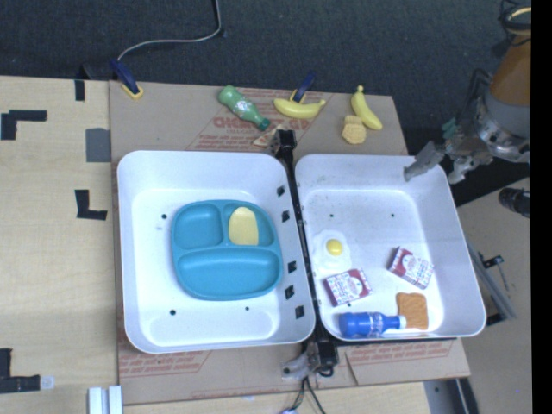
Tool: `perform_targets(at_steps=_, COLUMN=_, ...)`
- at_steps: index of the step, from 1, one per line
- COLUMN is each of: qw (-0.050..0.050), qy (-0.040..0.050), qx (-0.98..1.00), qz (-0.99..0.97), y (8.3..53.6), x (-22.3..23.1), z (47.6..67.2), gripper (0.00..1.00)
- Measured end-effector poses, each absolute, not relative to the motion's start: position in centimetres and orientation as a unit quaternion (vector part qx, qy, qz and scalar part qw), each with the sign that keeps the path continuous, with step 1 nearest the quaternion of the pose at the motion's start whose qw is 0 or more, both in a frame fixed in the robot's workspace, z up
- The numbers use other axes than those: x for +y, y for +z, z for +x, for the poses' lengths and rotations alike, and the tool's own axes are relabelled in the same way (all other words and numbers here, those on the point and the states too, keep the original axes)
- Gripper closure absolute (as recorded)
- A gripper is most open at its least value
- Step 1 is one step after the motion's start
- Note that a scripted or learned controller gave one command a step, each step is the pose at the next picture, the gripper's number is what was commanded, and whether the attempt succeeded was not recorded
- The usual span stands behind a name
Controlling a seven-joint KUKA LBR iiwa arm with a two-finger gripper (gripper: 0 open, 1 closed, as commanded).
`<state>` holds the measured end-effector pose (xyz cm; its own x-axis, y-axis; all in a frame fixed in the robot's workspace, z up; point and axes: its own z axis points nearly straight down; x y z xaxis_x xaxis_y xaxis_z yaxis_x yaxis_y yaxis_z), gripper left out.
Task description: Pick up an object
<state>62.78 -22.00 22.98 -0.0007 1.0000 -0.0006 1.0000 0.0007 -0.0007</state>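
Note:
The right bin (379, 192) holds a fried egg (334, 248), two red and white cartons (347, 286) (410, 267), a blue bottle (369, 323) lying on its side and a brown toast slice (413, 310). My gripper (438, 167) hangs over the bin's far right corner, well above and behind these objects. Its fingers stand apart, open, with nothing between them. The left bin (147, 197) carries a blue divided plate (216, 261) with a yellow piece (243, 227) in its upper right compartment.
On the cardboard behind the bins lie a green bottle (243, 107), two bananas (298, 107) (366, 110) and a small yellow chunk (353, 132). Black clips (285, 141) join the bins along the middle wall. A cable (207, 24) runs over the dark floor at the back.

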Motion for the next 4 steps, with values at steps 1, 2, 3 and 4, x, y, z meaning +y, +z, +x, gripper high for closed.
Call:
perform_targets(at_steps=1, qw=0.002, qy=0.0008, qx=-0.707, qz=-0.707, y=14.5, x=-20.7, z=55.0, gripper=0.0)
perform_targets(at_steps=2, qw=-0.009, qy=-0.002, qx=-0.707, qz=-0.707, y=9.2, x=-18.2, z=53.4, gripper=0.0)
perform_targets(at_steps=3, qw=-0.007, qy=-0.0019, qx=-0.707, qz=-0.707, y=10.0, x=-18.1, z=53.3, gripper=1.0)
perform_targets(at_steps=4, qw=-0.007, qy=-0.0019, qx=-0.707, qz=-0.707, y=10.0, x=-18.1, z=53.3, gripper=0.0)
